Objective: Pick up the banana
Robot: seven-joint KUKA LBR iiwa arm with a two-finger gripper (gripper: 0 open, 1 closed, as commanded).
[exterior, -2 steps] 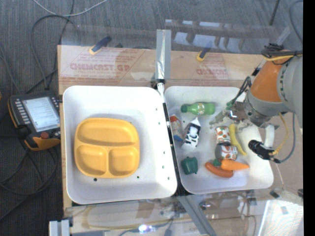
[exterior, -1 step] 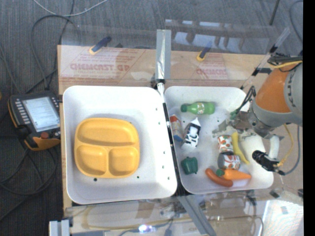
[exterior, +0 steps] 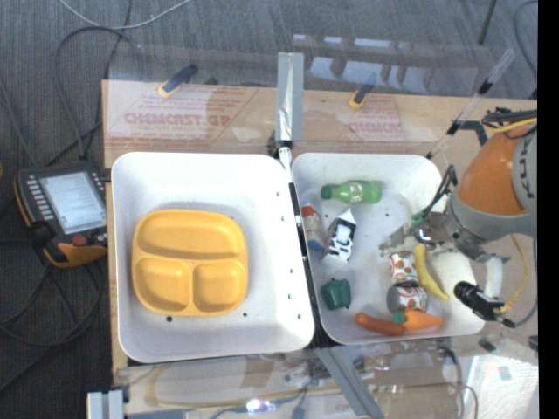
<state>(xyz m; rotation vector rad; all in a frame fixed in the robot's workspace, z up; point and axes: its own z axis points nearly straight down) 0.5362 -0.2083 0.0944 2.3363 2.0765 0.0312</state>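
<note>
The banana [exterior: 427, 271] is small and yellow. It lies lengthwise near the right side of the right bin [exterior: 384, 168], between a red-and-white can [exterior: 404, 268] and the arm's pale bracket. My gripper [exterior: 417, 233] reaches in from the right and hangs just above the banana's far end, close to it. The arm's body hides the bin's right wall, and nothing shows clearly held.
The right bin also holds a green bottle [exterior: 352, 192], a black-and-white carton [exterior: 341, 238], a green pepper [exterior: 336, 293], a second can [exterior: 408, 298] and a carrot [exterior: 402, 323]. A yellow divided tray [exterior: 190, 260] lies in the left bin [exterior: 131, 321].
</note>
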